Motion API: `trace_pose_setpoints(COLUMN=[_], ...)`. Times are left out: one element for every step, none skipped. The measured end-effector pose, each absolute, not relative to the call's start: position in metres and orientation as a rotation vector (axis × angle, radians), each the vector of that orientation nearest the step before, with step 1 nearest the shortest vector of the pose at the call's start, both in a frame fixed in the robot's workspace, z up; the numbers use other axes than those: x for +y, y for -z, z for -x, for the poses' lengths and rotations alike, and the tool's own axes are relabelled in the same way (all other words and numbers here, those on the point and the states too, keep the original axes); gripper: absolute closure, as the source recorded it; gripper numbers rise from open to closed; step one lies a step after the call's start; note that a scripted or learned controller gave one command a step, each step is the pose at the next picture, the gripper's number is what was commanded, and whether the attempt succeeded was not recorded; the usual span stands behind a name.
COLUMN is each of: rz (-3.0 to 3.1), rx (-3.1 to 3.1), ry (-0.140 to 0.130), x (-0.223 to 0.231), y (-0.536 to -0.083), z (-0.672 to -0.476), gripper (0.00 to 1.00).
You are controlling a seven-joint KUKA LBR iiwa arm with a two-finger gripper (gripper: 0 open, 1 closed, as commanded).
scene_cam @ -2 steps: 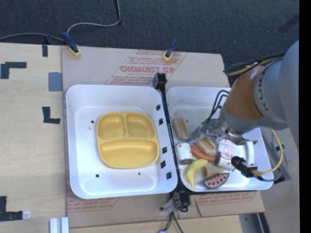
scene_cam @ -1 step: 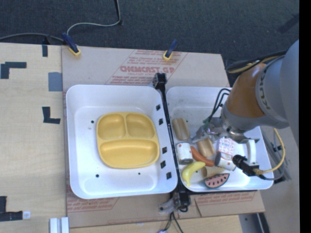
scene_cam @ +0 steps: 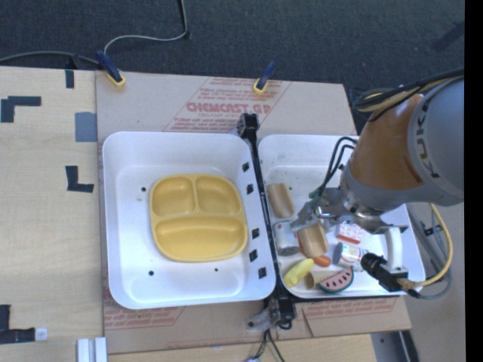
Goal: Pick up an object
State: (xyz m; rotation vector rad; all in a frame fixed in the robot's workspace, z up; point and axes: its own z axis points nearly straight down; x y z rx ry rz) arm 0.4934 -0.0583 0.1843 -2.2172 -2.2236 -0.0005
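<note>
A: Report the bench layout, left to right.

B: Two shallow white bins sit side by side on a cardboard sheet [scene_cam: 226, 108]. The left bin [scene_cam: 121, 202] contains one item: a yellow divided plate [scene_cam: 199, 217] with three compartments, lying flat near the bin's centre. A black divider [scene_cam: 256, 202] runs between the two bins.

A: Report the contents of the right bin.

B: The right bin [scene_cam: 302, 153] holds a cluster of toy food items in its near half. A tan cylinder [scene_cam: 281, 199] lies just right of the divider. Below it and to the right lies a brown bread-like piece [scene_cam: 312, 240]. A yellow banana-shaped piece [scene_cam: 299, 271] rests near the front wall, with a small orange piece [scene_cam: 323, 261] just beside it. A watermelon slice [scene_cam: 336, 280] lies against the front wall. A white and red item [scene_cam: 350, 236] sits further right, partly under the arm.

A: Report the arm and gripper.

B: The arm [scene_cam: 407, 157] enters from the right, orange band uppermost, over the right bin. The gripper [scene_cam: 313, 216] is positioned low above the cluster, directly over the upper end of the brown bread-like piece and just right of the tan cylinder.

A: State of the jaws?

B: Cannot be determined. The wrist body and metal fittings cover them. No item is visibly between them.

A: Location of the pick targets?

B: All items rest on the right bin floor.
</note>
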Motion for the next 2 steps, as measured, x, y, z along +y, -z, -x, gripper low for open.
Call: trace_pose_setpoints(rz=[2.218,2.220], rx=[-2.223,-2.222], ry=[0.000,-0.001], x=[-0.013,-0.035], y=[-0.229,-0.243], z=[-0.484,-0.484], gripper=[1.00,1.00])
